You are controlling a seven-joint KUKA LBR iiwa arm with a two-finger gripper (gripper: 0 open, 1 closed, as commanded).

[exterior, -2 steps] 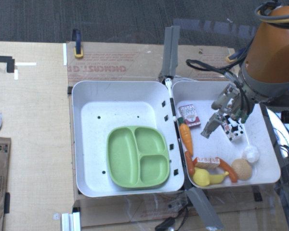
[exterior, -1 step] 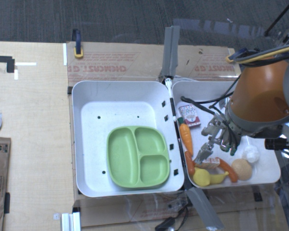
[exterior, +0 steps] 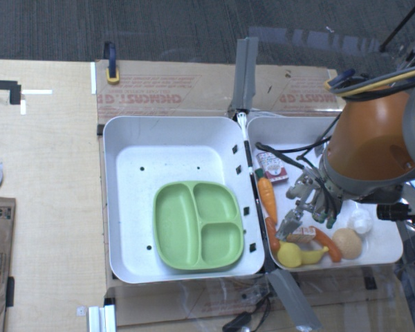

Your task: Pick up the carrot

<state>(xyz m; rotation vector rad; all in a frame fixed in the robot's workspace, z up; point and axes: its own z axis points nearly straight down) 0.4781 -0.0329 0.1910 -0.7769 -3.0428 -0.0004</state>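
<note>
The carrot [exterior: 266, 198], orange with a green top pointing away from me, lies along the left wall of the right bin [exterior: 387, 256]. My gripper [exterior: 297, 215] hangs low over that bin, just to the right of the carrot's lower end and apart from it. Nothing shows in its grasp. The orange wrist band and grey arm cover the bin's right half.
Several toy foods crowd the right bin's front: a yellow lemon [exterior: 289, 255], a red pepper [exterior: 328, 245], a tan bread roll [exterior: 347, 243] and a white piece [exterior: 360, 221]. A red and white packet [exterior: 272, 166] lies behind the carrot. The left bin [exterior: 124, 185] holds a green divided plate [exterior: 198, 225].
</note>
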